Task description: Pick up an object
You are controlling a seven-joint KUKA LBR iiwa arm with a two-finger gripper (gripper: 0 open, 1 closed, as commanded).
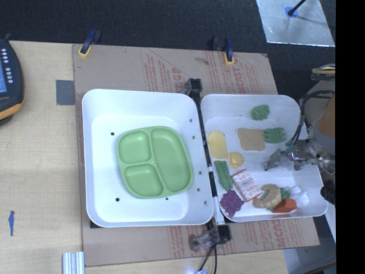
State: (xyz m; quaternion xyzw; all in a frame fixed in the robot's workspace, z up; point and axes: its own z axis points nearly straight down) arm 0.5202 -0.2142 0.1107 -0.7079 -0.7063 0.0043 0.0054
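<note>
I have the gripper (278, 160) low over the right bin (285, 100), toward its right side, in the bare patch below the tan flat piece (251, 138) and the green leafy toy (275, 134); its fingers look spread apart with nothing between them. Nothing is lifted yet, so I judge this the approach. Candidates lie all round: a yellow piece (217, 144), a green pod (223, 174), a red-and-white packet (245, 185), purple grapes (231, 201), a second green toy (260, 112) near the far wall, and a heap at the near right (272, 197). I would choose a lone item with bare floor on both sides, centre the fingers over it, and descend squarely before closing; the heap risks a glancing grab. The left bin (97, 153) holds a green divided plate (154, 161). The arm is cut off at the right edge; the fingertips blur against the white floor, and I cannot separate the heaped items.
</note>
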